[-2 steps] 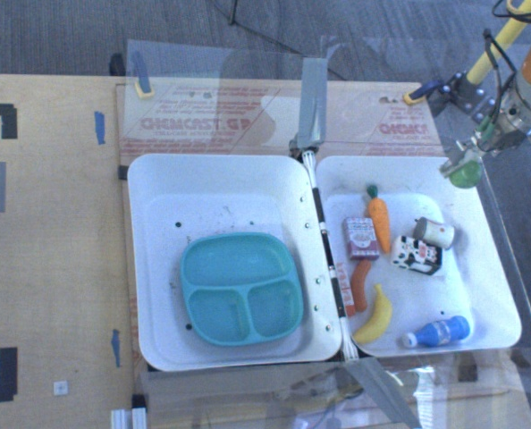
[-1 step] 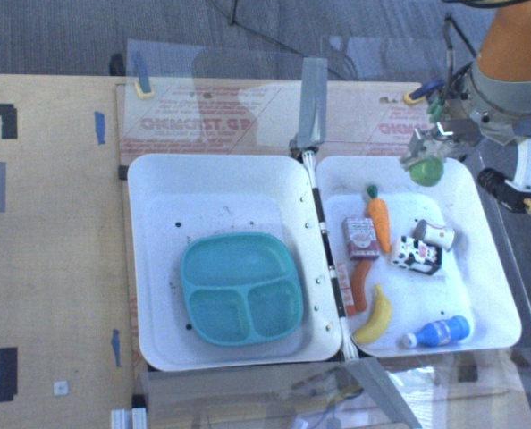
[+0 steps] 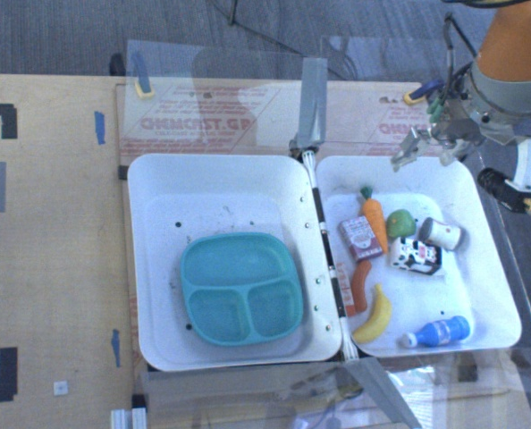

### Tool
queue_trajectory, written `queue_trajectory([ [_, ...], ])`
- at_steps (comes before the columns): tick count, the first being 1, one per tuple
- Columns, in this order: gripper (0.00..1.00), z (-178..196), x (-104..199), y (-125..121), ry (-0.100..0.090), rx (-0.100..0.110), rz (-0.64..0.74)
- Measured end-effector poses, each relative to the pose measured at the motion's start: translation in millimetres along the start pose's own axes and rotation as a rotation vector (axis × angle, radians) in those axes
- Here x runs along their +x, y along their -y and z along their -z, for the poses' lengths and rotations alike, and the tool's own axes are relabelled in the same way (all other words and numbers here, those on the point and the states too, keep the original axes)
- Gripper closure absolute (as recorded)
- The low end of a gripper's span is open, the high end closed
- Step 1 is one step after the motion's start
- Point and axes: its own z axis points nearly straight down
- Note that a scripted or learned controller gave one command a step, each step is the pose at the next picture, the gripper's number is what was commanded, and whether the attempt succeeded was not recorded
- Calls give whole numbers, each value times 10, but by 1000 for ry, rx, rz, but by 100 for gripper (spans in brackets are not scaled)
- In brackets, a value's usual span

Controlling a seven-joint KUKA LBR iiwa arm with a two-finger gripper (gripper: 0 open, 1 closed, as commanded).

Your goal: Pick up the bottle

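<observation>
Arm poised over the right bin's far edge, the bottle lying untouched at the near corner.

The gripper (image 3: 424, 147) hung at about one o'clock in the view, above the far rim of the right bin (image 3: 492, 239), its two fingers spread apart with nothing between them. The blue bottle (image 3: 439, 332) lay on its side at five o'clock in that bin, its white cap end pointing to nine o'clock, well apart from the gripper. Just beside the bottle, at nine o'clock of it, lay a banana (image 3: 374, 318), with a sausage (image 3: 361, 287) above that. Toward twelve o'clock in the bin sat a carrot (image 3: 374, 220), a small red carton (image 3: 360, 238), a green fruit (image 3: 400, 222), a black-and-white carton (image 3: 416, 256) and a tipped cup (image 3: 440, 233). The left bin (image 3: 158, 195) held a teal divided tray (image 3: 240, 288).
</observation>
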Motion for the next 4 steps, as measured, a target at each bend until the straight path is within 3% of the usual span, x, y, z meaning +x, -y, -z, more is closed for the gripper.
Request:
queue_trajectory([
  [1, 0, -1496, -662, 92, 1, -1, 207],
  [2, 0, -1715, -406, 246, 2, -5, 297],
  [3, 100, -1588, -436, 228, 8, -14, 293],
  [4, 100, -192, -58, -71, 2, -3, 239],
])
